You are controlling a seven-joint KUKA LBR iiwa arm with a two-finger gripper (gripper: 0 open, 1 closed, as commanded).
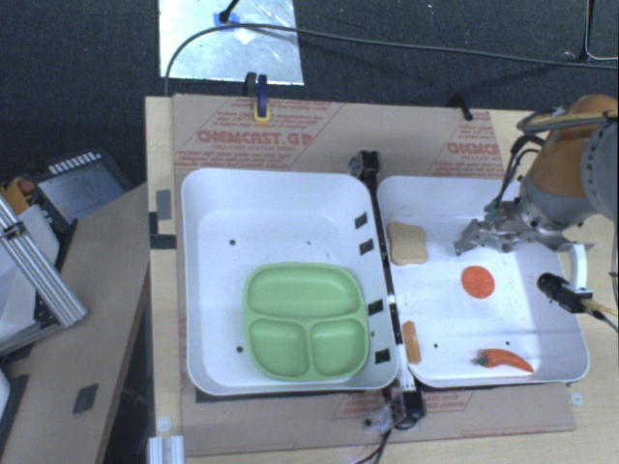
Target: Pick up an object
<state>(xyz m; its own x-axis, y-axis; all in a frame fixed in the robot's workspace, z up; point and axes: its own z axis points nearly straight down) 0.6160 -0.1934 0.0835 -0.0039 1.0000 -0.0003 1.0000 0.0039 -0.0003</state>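
Nearest, carrot [505, 360] lies lengthwise left-right, tip right; gripper [474, 240] state unclear.

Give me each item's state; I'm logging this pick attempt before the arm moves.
green divided plate: upright, in left bin
bread slice: flat, right bin
red round slice: flat, untouched
hot dog: lying by the divider
carrot: lying near front wall
end effector: above right bin

A robotics lab: two white bins [290, 187] sit clamped on a cardboard-lined bench [319, 129] over dark carpet [77, 56]. Cables [387, 46] trail at 12 o'clock past a metal plate [261, 42], aluminium framing [39, 269] lies at 9 o'clock, and a grey-orange arm [571, 172] enters at 3 o'clock.
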